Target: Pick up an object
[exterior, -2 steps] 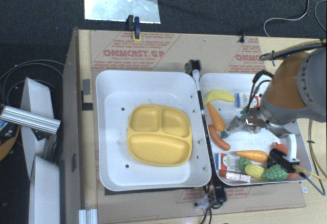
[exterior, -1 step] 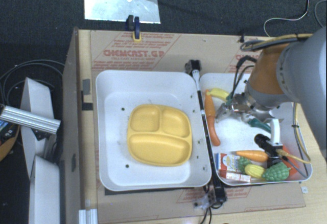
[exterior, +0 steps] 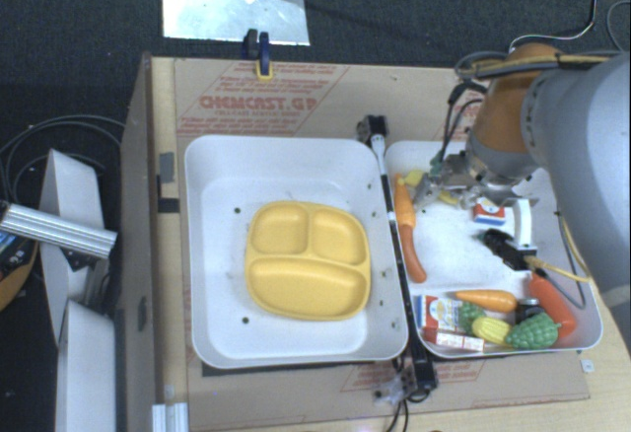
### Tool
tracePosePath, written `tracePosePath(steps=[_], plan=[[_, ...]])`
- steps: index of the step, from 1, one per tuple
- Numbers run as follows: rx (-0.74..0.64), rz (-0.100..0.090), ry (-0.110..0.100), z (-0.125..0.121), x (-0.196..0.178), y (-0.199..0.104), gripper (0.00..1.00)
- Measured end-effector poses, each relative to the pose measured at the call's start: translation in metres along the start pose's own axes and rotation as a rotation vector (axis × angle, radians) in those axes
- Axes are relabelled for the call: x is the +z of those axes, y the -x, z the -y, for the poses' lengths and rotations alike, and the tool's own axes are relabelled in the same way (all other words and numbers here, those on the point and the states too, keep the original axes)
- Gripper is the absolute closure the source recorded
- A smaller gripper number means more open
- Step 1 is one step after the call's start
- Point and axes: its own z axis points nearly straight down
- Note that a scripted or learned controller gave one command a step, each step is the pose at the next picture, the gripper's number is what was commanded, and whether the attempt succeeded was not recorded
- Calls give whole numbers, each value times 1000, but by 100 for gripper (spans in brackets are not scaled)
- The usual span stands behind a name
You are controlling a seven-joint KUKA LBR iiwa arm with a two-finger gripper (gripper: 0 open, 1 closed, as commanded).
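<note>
In the camera view, locate the two white bins: the left bin (exterior: 212,223) holds a yellow divided tray (exterior: 307,259), and the right bin (exterior: 590,326) holds the candidate objects. Note the long orange carrot (exterior: 407,228) lying along the right bin's left wall, and the cluster at its near edge: a small carrot (exterior: 485,300), a yellow corn piece (exterior: 490,328), a green leafy piece (exterior: 533,331) and a reddish sausage-shaped item (exterior: 554,304). The gripper (exterior: 463,185) hangs over the upper part of the right bin, near the top end of the long carrot and just beside a small red-and-white carton (exterior: 489,214). You cannot tell from this view whether it is open, closed or holding anything, because the wrist hides it. Judged from position, the approach step is in hand. To do it well, select one isolated target, preferably the long carrot, centre over its middle, align across its narrow width, and descend clear of the bin wall.
</note>
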Motion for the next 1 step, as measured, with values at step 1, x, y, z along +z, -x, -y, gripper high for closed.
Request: tracePosePath(steps=[1], plan=[[-4, -9, -6, -41, 2, -6, 0]])
